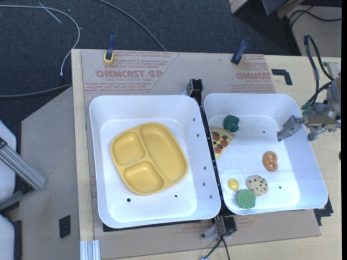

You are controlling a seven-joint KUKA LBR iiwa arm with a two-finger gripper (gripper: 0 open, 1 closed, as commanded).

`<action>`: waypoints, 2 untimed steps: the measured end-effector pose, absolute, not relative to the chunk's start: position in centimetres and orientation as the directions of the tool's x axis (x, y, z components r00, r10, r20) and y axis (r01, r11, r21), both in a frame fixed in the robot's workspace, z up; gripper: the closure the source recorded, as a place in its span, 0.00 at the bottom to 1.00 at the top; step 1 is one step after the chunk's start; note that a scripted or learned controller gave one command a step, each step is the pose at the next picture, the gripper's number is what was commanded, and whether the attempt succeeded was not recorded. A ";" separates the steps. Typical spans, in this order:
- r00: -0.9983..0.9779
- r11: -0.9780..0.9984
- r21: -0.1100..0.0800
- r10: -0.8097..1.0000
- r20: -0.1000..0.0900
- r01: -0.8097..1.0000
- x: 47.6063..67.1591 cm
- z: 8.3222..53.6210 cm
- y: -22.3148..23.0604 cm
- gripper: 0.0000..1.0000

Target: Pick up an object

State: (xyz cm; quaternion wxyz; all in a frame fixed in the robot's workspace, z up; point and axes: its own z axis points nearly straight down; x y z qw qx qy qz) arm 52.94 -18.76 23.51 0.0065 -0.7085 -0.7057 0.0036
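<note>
Two white bins sat side by side on the bench. The left bin (pixel 103 118) held a yellow tray (pixel 149 157) with three compartments, lying roughly in the middle of the bin's floor and turned a little askew. The right bin (pixel 303 161) held the small items. A dark green piece (pixel 231 123) lay near the bin's upper left, and just below it, against the left wall, was a pizza slice (pixel 220 140) with red spots. A pretzel (pixel 270 161) lay toward the right of the floor, apart from the rest. Near the lower edge three things sat close together: a small yellow piece (pixel 233 184), a cookie (pixel 257 184) with dark chips just to its right, and a light green ball (pixel 246 199) below and between them, touching or almost touching the cookie. The gripper (pixel 303 128) hung over the right bin's upper right part, close to the right wall, with the arm coming in from the right edge. Its two fingers stood spread apart, one (pixel 287 128) reaching left over the bin floor and the other nearer the wall, and nothing was between them. The pretzel was the nearest item, lying below and to the left of the gripper, not touched by it. Two blue clamps (pixel 110 49) held the board at the bench's far edge.
</note>
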 end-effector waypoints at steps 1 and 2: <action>0.000 0.000 -0.001 1.000 0.001 1.000 53.2 24.2 -18.7 0.00; 0.000 0.000 -0.006 1.000 0.003 1.000 53.1 20.0 -18.6 0.00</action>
